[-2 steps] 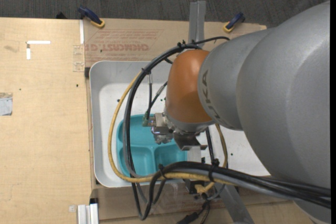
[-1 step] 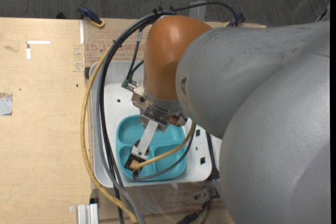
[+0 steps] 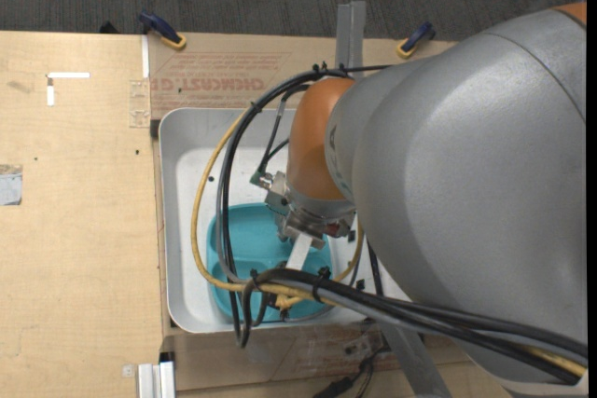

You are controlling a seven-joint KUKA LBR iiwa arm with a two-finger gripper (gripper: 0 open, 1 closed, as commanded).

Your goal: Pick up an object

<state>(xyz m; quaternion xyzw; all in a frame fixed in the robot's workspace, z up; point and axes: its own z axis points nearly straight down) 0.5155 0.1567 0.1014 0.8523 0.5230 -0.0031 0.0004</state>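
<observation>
A teal, shallow dish-like object (image 3: 244, 238) lies in the lower part of the left white bin (image 3: 177, 200). The grey arm with its orange band (image 3: 312, 135) reaches down over the bin from the right, and its wrist sits right above the teal object's right side. The gripper (image 3: 300, 242) is mostly hidden under the wrist and cables. A pale finger-like part pokes down onto the teal object near its right edge.
Black and yellow cables (image 3: 210, 200) loop from the wrist across the bin's left half. The bench (image 3: 75, 200) is bare wood to the left. Blue clamps (image 3: 163, 30) hold the board at the back edge. The arm's body covers the right side.
</observation>
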